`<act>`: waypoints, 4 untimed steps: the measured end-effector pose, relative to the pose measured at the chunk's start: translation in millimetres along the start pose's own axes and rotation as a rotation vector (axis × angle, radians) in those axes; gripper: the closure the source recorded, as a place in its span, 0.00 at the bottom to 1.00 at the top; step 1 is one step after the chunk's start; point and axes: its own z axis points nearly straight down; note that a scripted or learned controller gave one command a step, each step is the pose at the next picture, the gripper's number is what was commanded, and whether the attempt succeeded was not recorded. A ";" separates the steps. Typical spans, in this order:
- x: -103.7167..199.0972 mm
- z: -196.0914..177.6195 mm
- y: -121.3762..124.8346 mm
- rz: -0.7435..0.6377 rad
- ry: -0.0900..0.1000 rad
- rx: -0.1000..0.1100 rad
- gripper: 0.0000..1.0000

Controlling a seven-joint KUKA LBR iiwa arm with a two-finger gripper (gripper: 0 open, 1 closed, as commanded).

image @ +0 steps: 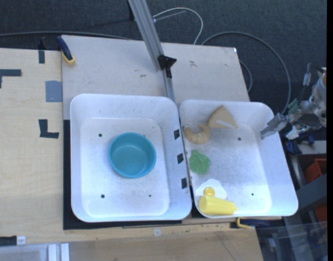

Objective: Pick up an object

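Overhead, the bench (128, 64) carries two white bins: the left bin (85, 113) holds a blue bowl (132, 155), the right bin (264, 167) a tan wedge (222, 117), croissant (197, 134), yellow bottle (216, 205), fried egg (211, 189) and green piece (199, 162). The tool (275, 125) sits at the right bin's right rim, well apart from these; whether it is spread or pressed together cannot be told.

no readable text, no labels, no brands, no numbers on anything in view
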 end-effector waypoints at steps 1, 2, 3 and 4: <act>0.0 0.0 0.0 0.000 0.000 0.000 0.00; 5.7 63.5 0.6 0.001 0.001 0.006 0.00; 3.9 109.6 9.1 0.001 0.000 0.001 0.00; 1.1 172.8 3.9 0.001 0.001 0.007 0.00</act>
